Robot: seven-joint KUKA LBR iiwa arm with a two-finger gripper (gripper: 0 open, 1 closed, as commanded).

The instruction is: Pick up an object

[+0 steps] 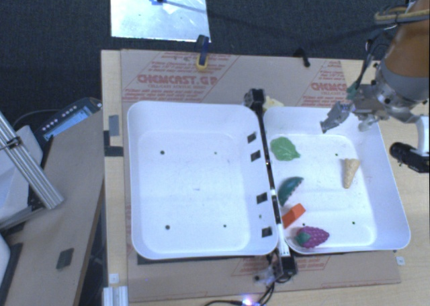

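In the right bin (pixel 376 231) lie several small objects: a light green leaf-shaped piece (pixel 285 148) at the upper left, a tan cone (pixel 349 171) right of the middle, a dark green piece (pixel 290 188) by the divider, an orange block (pixel 293 215) below it, and a purple grape cluster (pixel 312 236) at the front. My gripper (pixel 349 120) hovers over the bin's far edge, above and behind the cone. It is open, with nothing between its fingers (pixel 332 119).
The left bin (pixel 144 183) sits beside the right one, joined along a black-clipped divider (pixel 269 183). A small yellowish item (pixel 272 103) lies outside the bins at the far edge. A yellow clamp (pixel 201 62) stands on the cardboard behind.
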